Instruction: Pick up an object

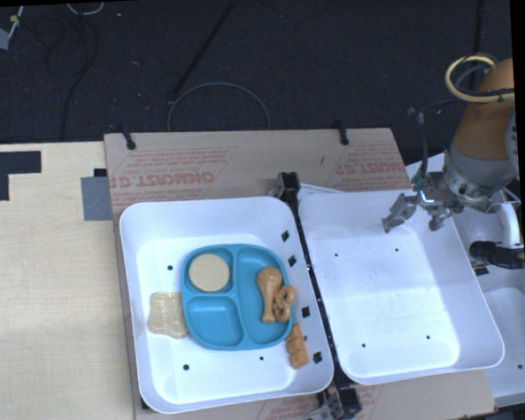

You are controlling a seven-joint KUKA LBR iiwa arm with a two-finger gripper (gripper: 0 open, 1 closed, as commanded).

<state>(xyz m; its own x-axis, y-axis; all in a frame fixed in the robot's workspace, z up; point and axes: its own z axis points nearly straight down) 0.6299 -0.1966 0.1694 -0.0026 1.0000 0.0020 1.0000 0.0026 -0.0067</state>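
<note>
The gripper point(416, 212) hangs spread apart and holding nothing at three o'clock, over the right bin point(404, 347). The blue plate point(218, 327) sits in the left bin point(149, 247). Dark carpet point(235, 55) lies beyond the pale bench point(47, 307).

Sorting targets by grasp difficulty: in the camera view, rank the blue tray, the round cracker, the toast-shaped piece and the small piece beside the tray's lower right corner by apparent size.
1. blue tray
2. round cracker and toast-shaped piece: look alike, unranked
3. small piece
</note>
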